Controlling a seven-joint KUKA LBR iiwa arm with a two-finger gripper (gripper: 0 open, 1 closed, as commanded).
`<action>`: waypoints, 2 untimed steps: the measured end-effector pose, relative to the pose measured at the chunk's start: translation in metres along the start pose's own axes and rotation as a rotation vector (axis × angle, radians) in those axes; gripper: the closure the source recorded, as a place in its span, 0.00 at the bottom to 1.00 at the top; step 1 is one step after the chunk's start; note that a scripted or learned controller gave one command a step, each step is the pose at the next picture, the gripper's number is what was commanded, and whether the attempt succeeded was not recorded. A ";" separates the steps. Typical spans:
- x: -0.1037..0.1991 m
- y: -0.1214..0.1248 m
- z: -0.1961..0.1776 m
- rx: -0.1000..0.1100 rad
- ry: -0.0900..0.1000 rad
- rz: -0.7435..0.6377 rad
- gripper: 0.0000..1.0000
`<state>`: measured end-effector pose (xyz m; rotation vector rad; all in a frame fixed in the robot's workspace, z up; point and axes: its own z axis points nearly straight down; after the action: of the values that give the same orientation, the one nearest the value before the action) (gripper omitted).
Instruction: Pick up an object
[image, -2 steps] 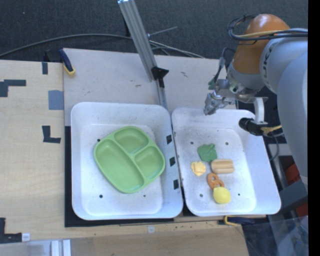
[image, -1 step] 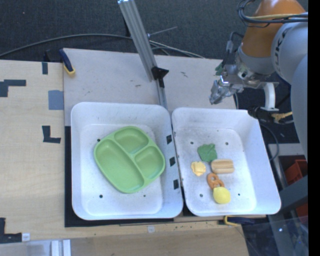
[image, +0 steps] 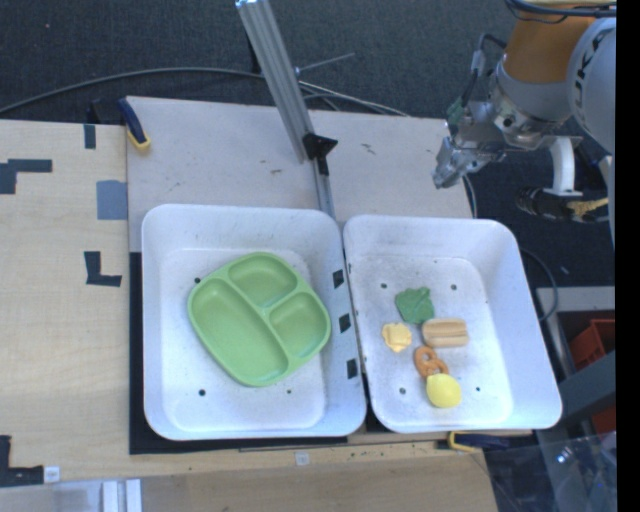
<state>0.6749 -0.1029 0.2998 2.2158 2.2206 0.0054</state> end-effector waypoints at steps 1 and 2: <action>0.060 -0.019 0.013 0.009 0.002 -0.004 1.00; 0.111 -0.025 0.033 0.010 0.002 -0.004 1.00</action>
<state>0.6503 0.0085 0.2662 2.2169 2.2309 -0.0030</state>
